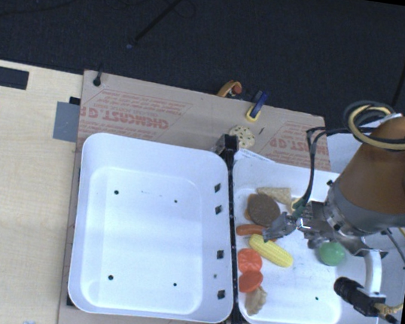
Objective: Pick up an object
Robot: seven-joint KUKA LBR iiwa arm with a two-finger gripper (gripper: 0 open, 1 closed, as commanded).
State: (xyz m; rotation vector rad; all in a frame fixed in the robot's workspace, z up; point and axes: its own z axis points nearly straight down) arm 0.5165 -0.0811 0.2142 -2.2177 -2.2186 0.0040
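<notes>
The right bin (301,312) holds several toy foods. A brown round patty (261,207) lies near its back left, with a beige piece (277,194) behind it. A thin orange-red piece (250,230) lies in front of the patty. A yellow corn cob (271,251) lies in the middle, two orange-red pieces (249,269) sit near the left wall, a pale piece (256,300) is at the front, and a green ball (331,253) lies under the arm. My gripper (281,226) hangs low between the patty and the corn, fingers slightly apart, nothing seen between them.
The left bin (145,232) stands beside the right one, a black divider (226,230) between them. Both rest on cardboard (156,116). The arm's orange band (384,167) and grey wrist cover the right bin's back right. A black part (355,294) sits at its right edge.
</notes>
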